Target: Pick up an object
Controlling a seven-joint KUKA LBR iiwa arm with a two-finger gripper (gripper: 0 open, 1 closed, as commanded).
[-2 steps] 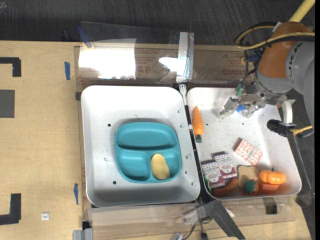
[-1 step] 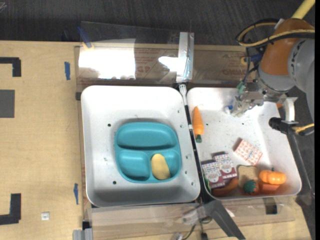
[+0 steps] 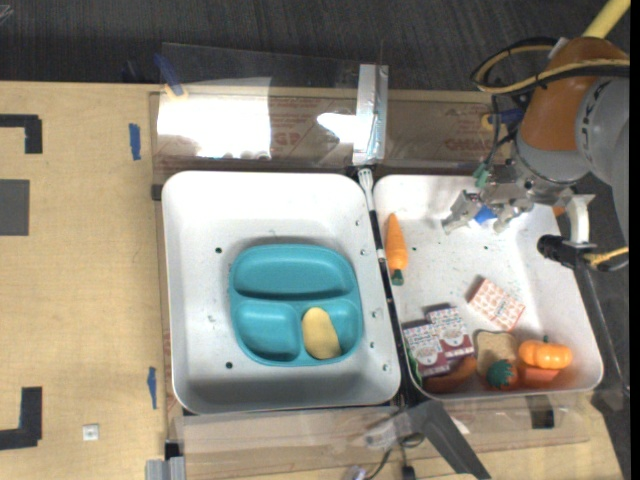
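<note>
**Arm poised over the right bin**

Camera view. Gripper point(image 3: 487, 211) of the grey arm point(image 3: 590, 128), below its orange band point(image 3: 556, 118), sits above the far part of the right bin point(image 3: 440, 193); its two fingers stand apart with nothing between them. Carrot point(image 3: 396, 245) lies along the left wall of this bin, beside the divider. Checked red-and-white packet point(image 3: 496, 303) lies near the bin's middle, well apart from the gripper. Along the near wall are crowded two small printed cartons point(image 3: 438, 338), a slice of bread point(image 3: 493, 346), a small orange pumpkin point(image 3: 545, 354) and further toy food, touching one another. Left bin point(image 3: 200, 218) bears a teal divided tray point(image 3: 290, 273); a yellow potato-like piece point(image 3: 320, 333) rests in its near right compartment.
</note>
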